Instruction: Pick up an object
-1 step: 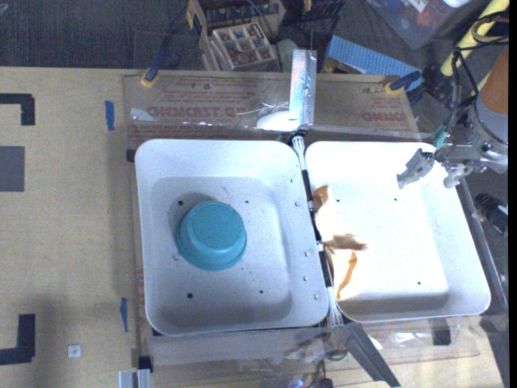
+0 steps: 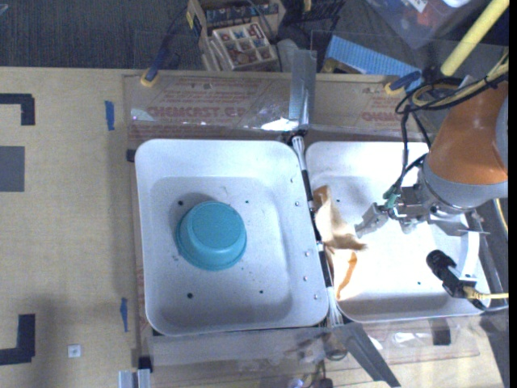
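Cardboard point(image 2: 218, 107) behind the bins reads "CHEMCAST".

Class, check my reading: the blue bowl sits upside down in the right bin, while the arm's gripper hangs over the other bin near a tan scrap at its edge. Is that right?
Not quite. The camera view shows the blue bowl upside down in the left bin, not the right. The gripper hangs over the right bin, near the tan scrap at its left edge.

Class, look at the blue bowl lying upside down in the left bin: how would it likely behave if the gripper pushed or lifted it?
The blue bowl looks like rigid plastic, so probably stiff and light. Resting rim-down, it should slide rather than roll or tip. Its smooth, rounded sides may slip from the gripper.
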